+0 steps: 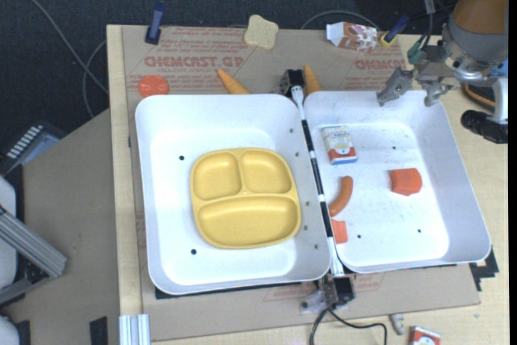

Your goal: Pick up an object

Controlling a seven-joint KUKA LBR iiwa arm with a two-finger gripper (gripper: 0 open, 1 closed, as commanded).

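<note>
Overhead, the right bin [452, 242] serves as the landmark. Above its far rim hangs the tool [412, 85], its two fingers spread apart with nothing between them. Inside the right bin lie the candidate objects: a small carton [338, 145] near the far-left part, a sausage [341, 195] just beside the left wall, an orange block [406, 181] near the centre, and a small orange piece [338, 232] against the left wall. Left of the right bin, the left bin [161, 174] carries a yellow divided plate [244, 197]. Judged from this arrangement, the task is at its start: no object is grasped, and the descent, closure and lift all remain.
</note>
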